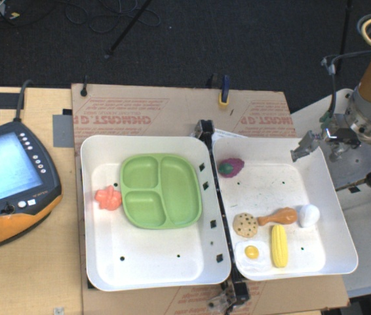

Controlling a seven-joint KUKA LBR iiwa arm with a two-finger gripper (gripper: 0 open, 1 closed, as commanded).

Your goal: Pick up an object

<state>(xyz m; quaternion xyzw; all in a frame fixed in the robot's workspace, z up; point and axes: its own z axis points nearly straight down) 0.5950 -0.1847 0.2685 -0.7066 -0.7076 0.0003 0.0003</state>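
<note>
While the gripper (305, 146) waits at three o'clock, past the right bin's (333, 195) edge, nothing is picked up yet. I cannot tell how wide it is. Toy corn (279, 245) lies at five o'clock, waiting. Reaching and grabbing are left.

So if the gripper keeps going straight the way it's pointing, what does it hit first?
The grey two-finger gripper points left and down, over the right white bin's rim. Its line probably meets bare bin floor first, short of the purple toy; depth is unclear.
</note>
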